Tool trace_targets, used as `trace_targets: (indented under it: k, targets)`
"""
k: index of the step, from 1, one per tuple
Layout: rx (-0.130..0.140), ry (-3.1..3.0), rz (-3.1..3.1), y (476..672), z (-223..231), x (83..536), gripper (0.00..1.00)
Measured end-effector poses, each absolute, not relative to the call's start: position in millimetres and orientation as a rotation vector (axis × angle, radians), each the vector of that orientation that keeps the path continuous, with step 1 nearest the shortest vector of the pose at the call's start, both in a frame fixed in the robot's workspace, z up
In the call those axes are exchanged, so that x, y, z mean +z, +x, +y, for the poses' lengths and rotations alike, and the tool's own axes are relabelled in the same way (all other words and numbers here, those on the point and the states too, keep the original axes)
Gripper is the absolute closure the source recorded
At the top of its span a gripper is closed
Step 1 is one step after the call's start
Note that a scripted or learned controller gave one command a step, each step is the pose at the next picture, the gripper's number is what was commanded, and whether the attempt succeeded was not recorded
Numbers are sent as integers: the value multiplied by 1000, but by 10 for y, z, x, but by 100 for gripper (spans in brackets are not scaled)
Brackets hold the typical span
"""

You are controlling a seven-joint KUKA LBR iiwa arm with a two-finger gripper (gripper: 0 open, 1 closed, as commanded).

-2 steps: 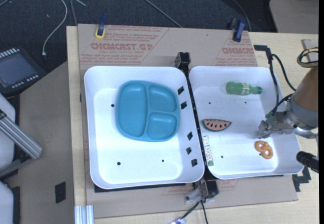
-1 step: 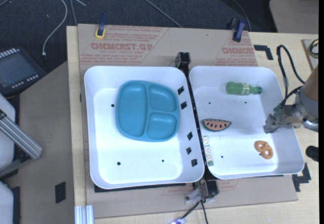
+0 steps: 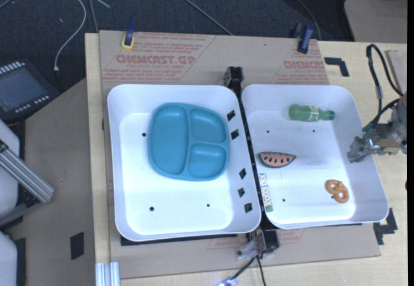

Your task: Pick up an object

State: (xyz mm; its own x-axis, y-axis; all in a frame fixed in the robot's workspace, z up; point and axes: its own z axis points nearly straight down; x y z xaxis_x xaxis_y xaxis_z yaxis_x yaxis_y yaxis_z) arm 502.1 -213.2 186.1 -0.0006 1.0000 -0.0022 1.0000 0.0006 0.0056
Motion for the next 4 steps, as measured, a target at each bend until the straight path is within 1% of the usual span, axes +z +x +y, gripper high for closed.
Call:
trace_targets:
  k: [1, 2, 3, 4]
  targets:
    - [5, 2215, 2218, 5037, -2136, 2403, 100]
    - [2, 2218, 2229, 5021, -1643, 2387, 100]
    - [2, 2217, 2232, 5050, -1107, 2286, 100]
    - [4, 2214, 2229, 5208, -643, 2329, 100]
